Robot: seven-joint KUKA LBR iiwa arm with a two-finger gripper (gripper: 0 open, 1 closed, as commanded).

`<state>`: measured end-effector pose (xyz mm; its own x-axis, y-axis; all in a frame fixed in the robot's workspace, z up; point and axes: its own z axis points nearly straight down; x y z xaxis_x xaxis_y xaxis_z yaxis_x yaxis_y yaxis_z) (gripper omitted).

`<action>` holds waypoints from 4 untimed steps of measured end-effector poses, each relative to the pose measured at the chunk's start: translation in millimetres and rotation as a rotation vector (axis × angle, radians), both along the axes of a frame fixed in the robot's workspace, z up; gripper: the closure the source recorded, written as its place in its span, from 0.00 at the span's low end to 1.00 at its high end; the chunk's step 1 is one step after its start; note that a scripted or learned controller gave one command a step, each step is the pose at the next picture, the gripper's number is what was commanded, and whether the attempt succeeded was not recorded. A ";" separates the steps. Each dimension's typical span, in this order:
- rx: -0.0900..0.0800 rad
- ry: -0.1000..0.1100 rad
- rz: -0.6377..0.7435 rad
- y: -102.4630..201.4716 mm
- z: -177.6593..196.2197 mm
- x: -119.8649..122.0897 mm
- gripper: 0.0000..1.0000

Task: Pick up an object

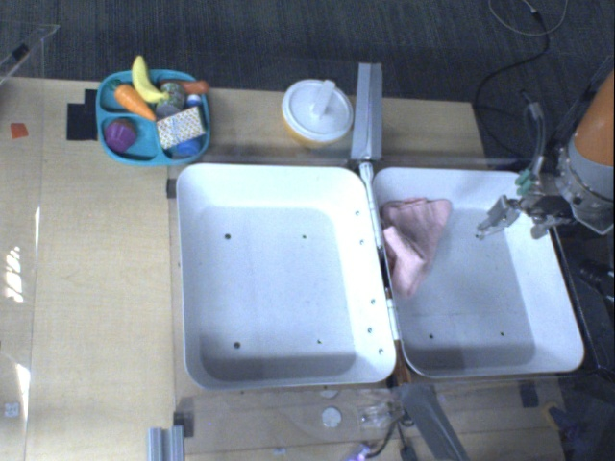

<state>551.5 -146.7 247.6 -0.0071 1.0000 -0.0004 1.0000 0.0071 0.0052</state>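
Right bin (538, 353) | pink cloth (413, 238) at left wall | tool (514, 217) apart, right

Around me lies a pale wooden bench (86, 286) on dark grey carpet (288, 12). A thin black cable (524, 12) loops across that floor at the far right. Light is even and soft.

A crumpled pink cloth (414, 238) lies in the right bin (500, 353), bunched against its left wall, near the upper corner.
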 end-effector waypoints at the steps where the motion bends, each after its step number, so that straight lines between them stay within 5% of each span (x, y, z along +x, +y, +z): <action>1: -0.004 -0.007 0.089 1.2 118.3 -38.4 0.00; 2: -0.001 0.000 0.231 20.1 -89.9 27.6 0.00; 3: -0.005 -0.012 0.261 25.3 -156.1 86.0 0.00; 4: -0.006 0.009 0.387 44.4 -156.3 117.0 0.00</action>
